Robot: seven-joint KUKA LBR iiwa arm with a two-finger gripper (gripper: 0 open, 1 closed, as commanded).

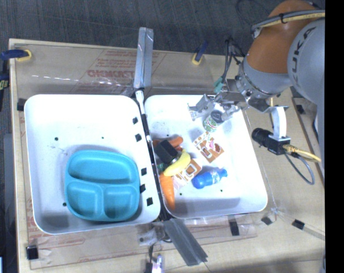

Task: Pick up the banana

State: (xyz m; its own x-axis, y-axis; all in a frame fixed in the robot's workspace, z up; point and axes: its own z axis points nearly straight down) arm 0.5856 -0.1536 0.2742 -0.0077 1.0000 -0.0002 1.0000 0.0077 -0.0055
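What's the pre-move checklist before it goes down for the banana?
1. Banana in view: ok, in the right bin, near the divider side.
2. Gripper over the banana: not ok, it sits toward the bin's far edge, up and right of the banana.
3. Finger opening: cannot tell, the view is too cluttered there.
4. Clear approach: not ok, a black object lies against the banana's upper end, a carrot and blue bottle close by.
5. Nothing already held: cannot tell.
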